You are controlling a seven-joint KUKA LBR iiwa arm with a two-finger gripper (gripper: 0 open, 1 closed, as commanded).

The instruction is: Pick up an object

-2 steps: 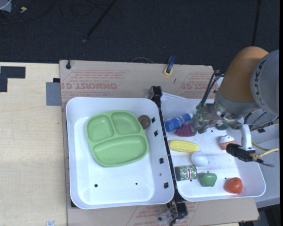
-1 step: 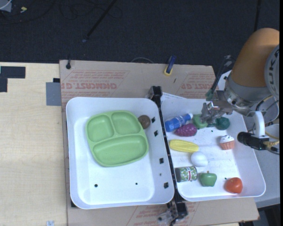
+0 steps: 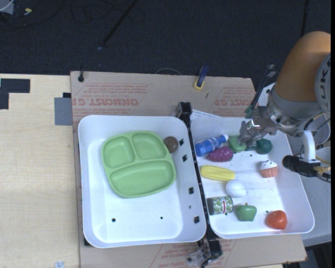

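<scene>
Brown cardboard (image 3: 156, 96) under two white bins carries red print too blurred to read. The left bin (image 3: 95, 205) holds a green divided tray (image 3: 138, 163) and a brown ball (image 3: 171, 144). The right bin (image 3: 298, 205) holds toy food, among it a blue bottle (image 3: 210, 145), purple grapes (image 3: 220, 154), corn (image 3: 217, 173), an egg (image 3: 235, 189), a tomato (image 3: 276, 219); the pincer (image 3: 247, 133) hangs over its far edge, its grip state impossible to tell.
</scene>
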